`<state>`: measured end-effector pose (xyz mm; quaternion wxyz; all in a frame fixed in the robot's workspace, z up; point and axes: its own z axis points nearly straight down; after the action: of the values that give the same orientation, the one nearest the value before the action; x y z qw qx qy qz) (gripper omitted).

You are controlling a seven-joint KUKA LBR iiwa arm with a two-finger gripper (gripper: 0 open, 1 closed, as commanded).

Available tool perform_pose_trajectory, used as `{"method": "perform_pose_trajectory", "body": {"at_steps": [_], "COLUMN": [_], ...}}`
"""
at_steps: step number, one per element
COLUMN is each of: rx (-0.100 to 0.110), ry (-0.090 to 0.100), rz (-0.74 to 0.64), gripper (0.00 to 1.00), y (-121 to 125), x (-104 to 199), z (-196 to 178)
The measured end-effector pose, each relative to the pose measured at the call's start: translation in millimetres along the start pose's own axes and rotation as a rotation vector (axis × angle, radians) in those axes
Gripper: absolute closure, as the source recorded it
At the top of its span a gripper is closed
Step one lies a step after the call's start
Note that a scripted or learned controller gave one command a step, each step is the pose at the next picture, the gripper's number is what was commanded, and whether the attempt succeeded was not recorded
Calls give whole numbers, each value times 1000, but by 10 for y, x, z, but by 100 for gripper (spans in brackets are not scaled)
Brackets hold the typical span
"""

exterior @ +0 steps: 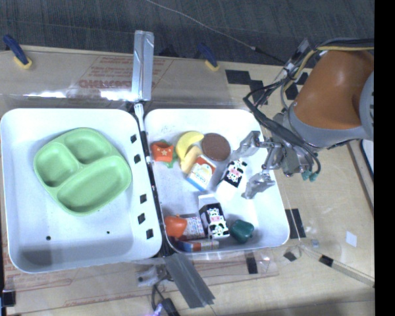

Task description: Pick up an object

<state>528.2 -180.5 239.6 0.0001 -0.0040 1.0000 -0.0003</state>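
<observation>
The arm reaches in from the right of the frame, and its jaws (253,163) stand spread wide apart with nothing between them, hovering over the right side of the right bin (266,206). Just left of them, between the 2 fingers' line, lies a small black-and-white carton (235,173), the likeliest target. Further left in the same bin sit a banana (188,145), a brown round puck (216,146) and an orange-and-white box (200,173); a second cow-print carton (214,221) and a green lump (241,230) lie toward the bottom. The left bin (20,196) holds a green divided plate (83,170). This looks like the approach step: next the jaws must descend around 1 item and close, centred so neighbours are not pinched.
</observation>
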Motion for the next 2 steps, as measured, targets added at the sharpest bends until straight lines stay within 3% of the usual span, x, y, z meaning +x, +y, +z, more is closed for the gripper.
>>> {"method": "perform_pose_trajectory", "body": {"at_steps": [1,2], "rx": [1,1], "ry": [-6,-6], "rz": [162,-348], "gripper": [0,0], "y": [-177,577], "x": [-230,-89], "z": [1457,1462]}}
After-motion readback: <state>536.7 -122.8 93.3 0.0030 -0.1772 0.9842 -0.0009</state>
